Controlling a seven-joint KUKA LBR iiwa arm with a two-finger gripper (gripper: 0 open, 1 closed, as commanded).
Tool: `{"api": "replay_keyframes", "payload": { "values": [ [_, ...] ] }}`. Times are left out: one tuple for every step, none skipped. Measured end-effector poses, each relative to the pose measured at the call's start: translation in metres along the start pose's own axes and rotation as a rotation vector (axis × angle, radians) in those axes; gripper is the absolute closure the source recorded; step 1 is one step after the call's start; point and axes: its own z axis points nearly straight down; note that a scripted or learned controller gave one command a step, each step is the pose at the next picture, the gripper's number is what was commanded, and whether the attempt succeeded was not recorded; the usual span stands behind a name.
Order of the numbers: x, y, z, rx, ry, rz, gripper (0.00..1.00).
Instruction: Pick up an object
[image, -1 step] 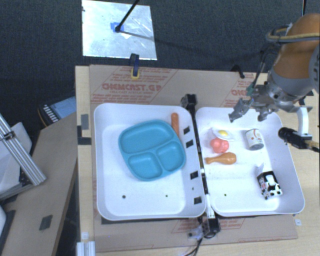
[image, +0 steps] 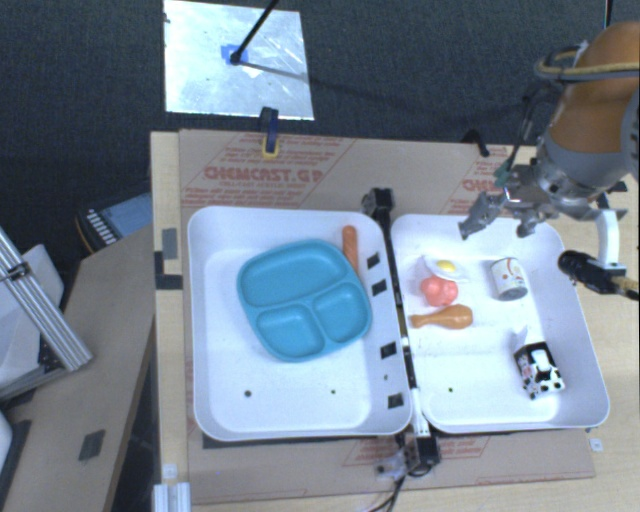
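Gripper (image: 498, 218) hangs over the far edge of the right bin (image: 580, 350), its two dark fingers spread apart and holding nothing, under the grey wrist with its orange band. Red print reading "CHEMCAST G" runs across the cardboard sheet (image: 250, 172) beyond the bins, and the small white can (image: 508, 278) carries a reddish label too small to read. Right bin holds the can, a fried-egg toy (image: 444, 267), a pink rounded piece (image: 438, 291), an orange drumstick (image: 444, 319) and a black-and-white cow figure (image: 538, 370); left bin (image: 220, 400) holds a smooth blue three-compartment plate (image: 303, 299) with an orange sausage (image: 350, 246) just beside its far right corner.
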Motion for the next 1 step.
{"api": "replay_keyframes", "payload": {
  "values": [
    [-0.0101, -0.0028, 0.0514, 0.003, 0.0, 0.003, 0.0]
  ]
}}
